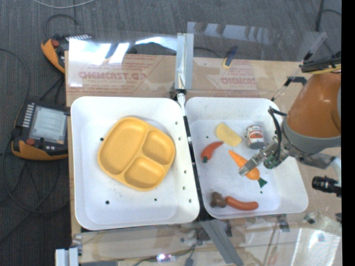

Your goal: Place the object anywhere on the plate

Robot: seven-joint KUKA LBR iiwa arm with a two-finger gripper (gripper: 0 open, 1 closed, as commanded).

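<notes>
The arm [313, 112] is cut off by the right edge.

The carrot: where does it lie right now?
In the camera view, the carrot lies in the right bin, mid-bin, under the gripper, right of the red pepper and below the yellow piece.

Place: a robot lab or test room.
Floor: grey carpet [138, 15] with loose cables [66, 1] running across it.
Bench: two white bins [83, 148] side by side, clear plastic shields [127, 54] behind them.
Gear: a handheld robot control pad [41, 129] lying on the floor; a grey-and-orange robot arm [316, 110].
</notes>
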